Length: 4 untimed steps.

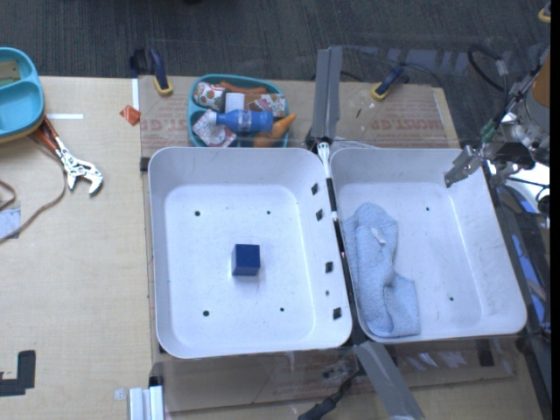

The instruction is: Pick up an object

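A small blue cube (pixel 247 259) lies near the middle of the left white bin (pixel 175 322). A crumpled pale blue-grey cloth (pixel 378 269) lies along the left side of the right white bin (pixel 490 261). My gripper (pixel 462 166) hangs over the far right corner of the right bin, well apart from the cloth and far from the cube. It reaches in from the arm at the view's right edge, and nothing is seen in it.
Behind the left bin stands a blue tub (pixel 238 112) full of mixed small items. A wrench (pixel 77 171) and a teal tray (pixel 17 90) lie on the wooden bench to the left. Clamps (pixel 388 83) sit at the back edge.
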Motion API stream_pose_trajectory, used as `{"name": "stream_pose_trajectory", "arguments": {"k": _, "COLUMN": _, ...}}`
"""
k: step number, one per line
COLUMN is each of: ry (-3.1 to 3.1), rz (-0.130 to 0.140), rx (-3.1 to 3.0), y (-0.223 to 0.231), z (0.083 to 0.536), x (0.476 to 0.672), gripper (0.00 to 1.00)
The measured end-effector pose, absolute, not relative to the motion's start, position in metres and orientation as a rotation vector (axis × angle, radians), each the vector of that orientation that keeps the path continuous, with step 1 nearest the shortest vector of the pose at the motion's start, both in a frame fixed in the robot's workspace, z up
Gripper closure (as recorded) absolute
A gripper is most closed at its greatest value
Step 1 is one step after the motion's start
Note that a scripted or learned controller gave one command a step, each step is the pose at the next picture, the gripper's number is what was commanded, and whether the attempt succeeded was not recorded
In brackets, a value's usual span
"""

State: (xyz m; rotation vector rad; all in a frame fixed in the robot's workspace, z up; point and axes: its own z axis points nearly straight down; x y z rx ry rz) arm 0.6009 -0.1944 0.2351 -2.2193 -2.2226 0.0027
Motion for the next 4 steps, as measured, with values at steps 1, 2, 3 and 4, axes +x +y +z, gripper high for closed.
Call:
{"name": "stream_pose_trajectory", "arguments": {"k": 1, "ry": -2.400, "rz": 0.001, "rx": -2.032, "y": -0.171, "z": 0.239, "x": 0.653, "gripper": 0.00}}
{"name": "stream_pose_trajectory", "arguments": {"k": 2, "ry": -2.519, "rz": 0.001, "rx": -1.879, "y": -0.147, "z": 0.219, "x": 0.655, "gripper": 0.00}}
{"name": "stream_pose_trajectory", "arguments": {"k": 3, "ry": -2.402, "rz": 0.001, "rx": -2.028, "y": -0.186, "z": 0.206, "x": 0.598, "gripper": 0.00}}
{"name": "stream_pose_trajectory", "arguments": {"k": 4, "ry": -2.183, "rz": 0.003, "rx": -2.257, "y": -0.109, "z": 0.163, "x": 0.617, "gripper": 0.00}}
